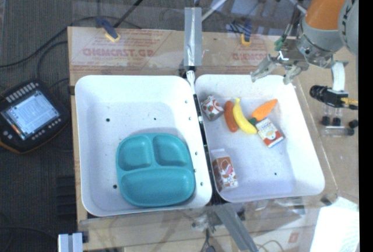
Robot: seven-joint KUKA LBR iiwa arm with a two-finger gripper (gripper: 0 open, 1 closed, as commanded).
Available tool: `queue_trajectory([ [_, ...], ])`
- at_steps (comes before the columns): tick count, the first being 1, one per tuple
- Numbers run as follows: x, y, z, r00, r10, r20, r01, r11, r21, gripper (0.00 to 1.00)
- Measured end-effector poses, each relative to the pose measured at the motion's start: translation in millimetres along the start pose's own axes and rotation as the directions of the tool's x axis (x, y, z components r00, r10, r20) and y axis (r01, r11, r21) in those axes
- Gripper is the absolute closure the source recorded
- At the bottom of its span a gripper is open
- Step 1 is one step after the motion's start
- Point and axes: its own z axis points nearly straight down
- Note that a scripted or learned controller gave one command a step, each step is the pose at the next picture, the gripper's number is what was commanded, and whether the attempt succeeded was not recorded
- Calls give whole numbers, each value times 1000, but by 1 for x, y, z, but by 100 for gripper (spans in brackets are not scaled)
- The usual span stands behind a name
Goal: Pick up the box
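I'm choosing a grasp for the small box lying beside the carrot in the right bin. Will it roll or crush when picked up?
The small box lies flat on a broad face, so it probably won't roll, though a push may slide it on the smooth white bin. It looks like a light carton, likely to dent under a hard squeeze. The carrot sits close, so fingers may nudge it.

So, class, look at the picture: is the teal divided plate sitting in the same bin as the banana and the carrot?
No. The teal plate lies in the left bin, while the banana and carrot lie in the right bin.
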Motion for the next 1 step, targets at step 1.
queue_trajectory([
  [1, -37, -50, 114, 998, -58, 1, 58, 998, 2, 0],
])
